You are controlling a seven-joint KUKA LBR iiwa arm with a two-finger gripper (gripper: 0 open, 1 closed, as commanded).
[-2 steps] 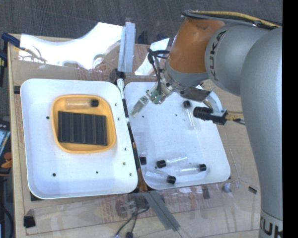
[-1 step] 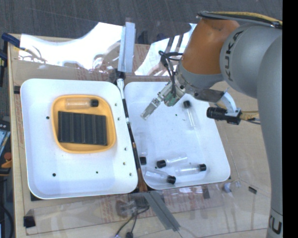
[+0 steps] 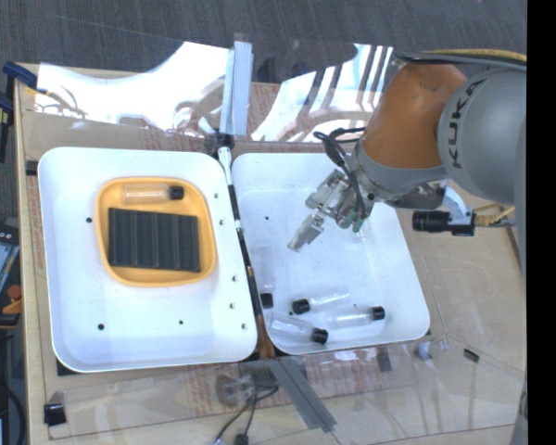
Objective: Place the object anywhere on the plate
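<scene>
Jaws look spread and holding nothing, though the slant and glare make that hard to swear to; the gripper (image 3: 308,235) hangs over the middle of the right bin (image 3: 389,267). Below the jaws, toward the near edge of that bin, three clear vials with black caps lie on their sides: one (image 3: 317,302) closest under the fingertips, another (image 3: 360,315) just to its right, a third (image 3: 296,330) nearest the rim. Well off to the jaws' left, across the divider, the left bin (image 3: 65,276) carries the orange plate (image 3: 111,258) with a dark ribbed insert (image 3: 156,239). A fourth vial (image 3: 153,193) rests on the plate's far edge. Behind the jaws, the grey arm's orange band (image 3: 408,114) fills the upper right.
</scene>
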